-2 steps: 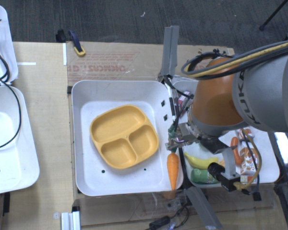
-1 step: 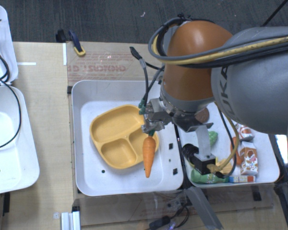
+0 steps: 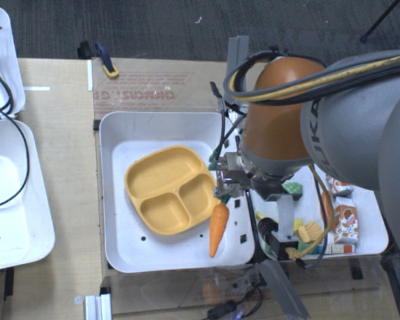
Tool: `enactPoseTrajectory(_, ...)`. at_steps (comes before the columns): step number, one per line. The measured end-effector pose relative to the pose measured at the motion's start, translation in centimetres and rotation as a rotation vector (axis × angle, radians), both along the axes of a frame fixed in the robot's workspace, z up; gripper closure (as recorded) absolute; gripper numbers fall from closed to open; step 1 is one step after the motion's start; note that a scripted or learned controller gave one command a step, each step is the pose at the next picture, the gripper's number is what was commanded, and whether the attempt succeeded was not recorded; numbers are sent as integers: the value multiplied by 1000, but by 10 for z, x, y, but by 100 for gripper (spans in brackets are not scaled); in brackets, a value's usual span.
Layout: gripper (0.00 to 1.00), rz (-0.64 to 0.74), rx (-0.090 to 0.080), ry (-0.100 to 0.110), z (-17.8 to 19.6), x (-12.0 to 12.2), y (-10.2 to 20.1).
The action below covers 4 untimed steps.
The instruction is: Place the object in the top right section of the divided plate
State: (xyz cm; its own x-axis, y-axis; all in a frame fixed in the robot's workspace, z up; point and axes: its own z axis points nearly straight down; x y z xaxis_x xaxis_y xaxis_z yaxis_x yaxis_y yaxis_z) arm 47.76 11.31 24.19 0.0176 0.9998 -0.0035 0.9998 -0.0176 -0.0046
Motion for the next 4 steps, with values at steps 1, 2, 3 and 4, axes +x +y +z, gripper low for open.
enactPoseTrajectory(1, 100, 75, 0, 0, -18, 0, 66)
enactPoseTrajectory(2, 100, 136, 6, -29, -133, 7, 23)
enactPoseTrajectory(3, 100, 236, 2, -3, -92, 58, 90)
enactPoseTrajectory(4, 100, -155, 0, 0, -139, 69, 14)
